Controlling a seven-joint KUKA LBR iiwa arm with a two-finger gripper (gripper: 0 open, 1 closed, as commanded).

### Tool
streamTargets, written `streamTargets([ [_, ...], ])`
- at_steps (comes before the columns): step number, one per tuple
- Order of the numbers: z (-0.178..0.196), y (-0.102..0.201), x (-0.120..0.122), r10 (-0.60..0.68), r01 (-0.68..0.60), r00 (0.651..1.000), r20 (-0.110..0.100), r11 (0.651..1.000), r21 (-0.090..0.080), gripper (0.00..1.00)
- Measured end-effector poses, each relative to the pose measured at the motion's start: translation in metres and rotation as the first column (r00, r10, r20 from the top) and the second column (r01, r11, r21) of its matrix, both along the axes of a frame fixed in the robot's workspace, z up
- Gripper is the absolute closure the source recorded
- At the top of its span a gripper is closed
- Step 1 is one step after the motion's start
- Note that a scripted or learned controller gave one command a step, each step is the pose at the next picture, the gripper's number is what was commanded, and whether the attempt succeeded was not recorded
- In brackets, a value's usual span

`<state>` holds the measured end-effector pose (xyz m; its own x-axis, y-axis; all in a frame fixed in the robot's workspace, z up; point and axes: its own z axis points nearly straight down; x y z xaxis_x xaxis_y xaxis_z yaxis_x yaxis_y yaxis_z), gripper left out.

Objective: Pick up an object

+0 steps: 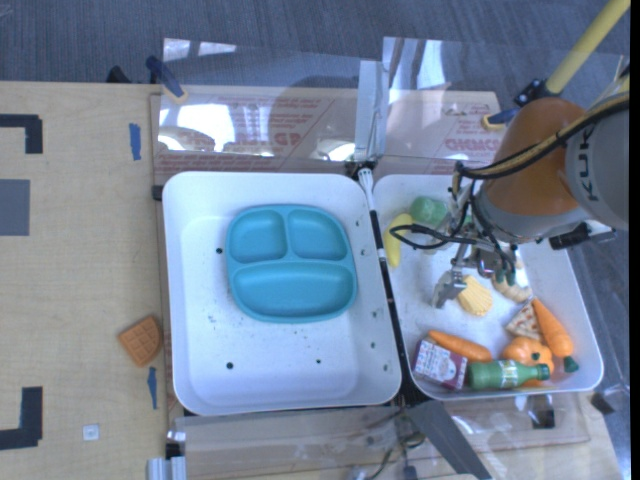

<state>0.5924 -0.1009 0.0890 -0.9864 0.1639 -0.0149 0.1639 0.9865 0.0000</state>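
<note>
My gripper (468, 286) hangs low in the right bin (584, 308), just over a yellow corn-like piece (478, 298). Around it lie a green round item (428, 209), a yellow piece (393, 244) by the bin's left wall, a carrot (460, 345), a red carton (440, 363), a green bottle (505, 374), an orange fruit (523, 351), a second carrot (553, 330) and a tan wedge (521, 320). Nothing shows as lifted off the bin floor.
The left bin (190, 348) holds a blue divided plate (291, 262). A brown waffle-like square (141, 339) lies on the wooden bench to the left. Black cables (420, 234) loop from the wrist over the right bin. A clear panel stands behind both bins.
</note>
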Motion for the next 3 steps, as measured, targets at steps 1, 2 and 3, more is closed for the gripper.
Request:
streamTargets([
  [1,0.0,-0.018,-0.095,-0.036,0.036,0.999,-0.001,0.999,0.001,0.0],
  [2,-0.001,-0.065,-0.005,0.017,-0.017,1.0,0.0,1.0,-0.001,0.0],
  [3,0.0,-0.042,-0.056,0.036,-0.036,0.999,-0.003,0.999,0.0,0.0],
])
